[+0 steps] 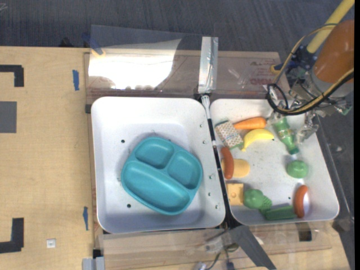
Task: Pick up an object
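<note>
Gripper (293, 124) above green bottle (286, 135), right bin (329, 193).

Two white bins (107, 151) sit on a tan bench (39, 151). The left bin holds a teal divided plate (162, 175). In the right bin: an orange carrot (250, 123), a yellow banana (257, 138), a green bottle (284, 134) at 3 o'clock from the banana, and a checked packet (228, 133).

Glossy teal plastic tray (162, 174), smooth white plastic bins (107, 128), matt wooden bench (42, 151), shiny plastic toy food (256, 138)
</note>
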`<state>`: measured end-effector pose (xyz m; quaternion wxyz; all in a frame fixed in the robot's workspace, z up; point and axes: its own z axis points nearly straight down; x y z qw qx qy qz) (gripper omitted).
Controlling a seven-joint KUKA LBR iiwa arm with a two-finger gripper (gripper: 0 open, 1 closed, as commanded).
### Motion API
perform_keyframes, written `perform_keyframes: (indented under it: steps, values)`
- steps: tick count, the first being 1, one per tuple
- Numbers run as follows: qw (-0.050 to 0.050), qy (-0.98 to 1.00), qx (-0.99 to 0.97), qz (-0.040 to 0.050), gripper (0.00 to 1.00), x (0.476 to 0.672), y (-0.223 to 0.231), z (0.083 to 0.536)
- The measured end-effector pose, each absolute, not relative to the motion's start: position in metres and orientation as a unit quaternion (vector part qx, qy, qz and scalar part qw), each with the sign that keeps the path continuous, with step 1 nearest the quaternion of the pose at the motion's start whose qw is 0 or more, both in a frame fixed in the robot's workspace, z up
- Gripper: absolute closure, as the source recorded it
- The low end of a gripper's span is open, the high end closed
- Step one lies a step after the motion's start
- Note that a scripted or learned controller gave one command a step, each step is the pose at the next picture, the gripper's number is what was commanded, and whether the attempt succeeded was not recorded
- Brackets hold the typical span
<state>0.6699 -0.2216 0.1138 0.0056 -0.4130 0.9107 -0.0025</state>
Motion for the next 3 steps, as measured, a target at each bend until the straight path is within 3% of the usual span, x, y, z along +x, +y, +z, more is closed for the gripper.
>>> perform_keyframes:
  steps: [1,2,3]
  values:
    - [0.006,0.883,-0.470,-0.0018,0.00,0.671,-0.221,0.091]
    - [0.011,0.883,-0.470,-0.0049,1.00,0.674,-0.221,0.105]
    - [0.005,0.886,-0.464,-0.0026,1.00,0.667,-0.213,0.090]
